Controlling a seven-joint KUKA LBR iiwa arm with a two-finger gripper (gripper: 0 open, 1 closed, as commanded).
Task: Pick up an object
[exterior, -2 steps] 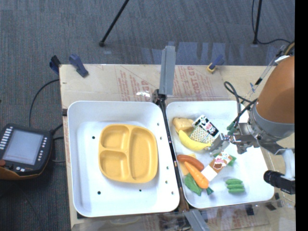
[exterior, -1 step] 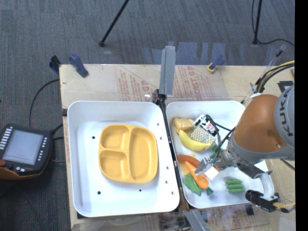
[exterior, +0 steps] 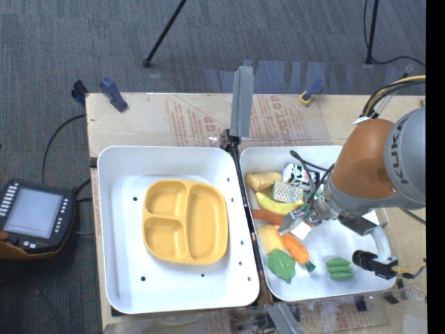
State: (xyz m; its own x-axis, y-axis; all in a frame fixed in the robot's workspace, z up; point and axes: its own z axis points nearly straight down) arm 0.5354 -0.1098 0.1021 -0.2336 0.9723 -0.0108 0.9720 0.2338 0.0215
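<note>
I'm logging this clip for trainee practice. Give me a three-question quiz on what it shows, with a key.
1. True or false: the yellow divided plate lies in the left bin.
2. Which lies nearest the gripper? A) green pea pod B) carrot C) green leaf
3. Fill in: the arm reaches into the ____ bin.

Key: 1 true; 2 B; 3 right.
</note>
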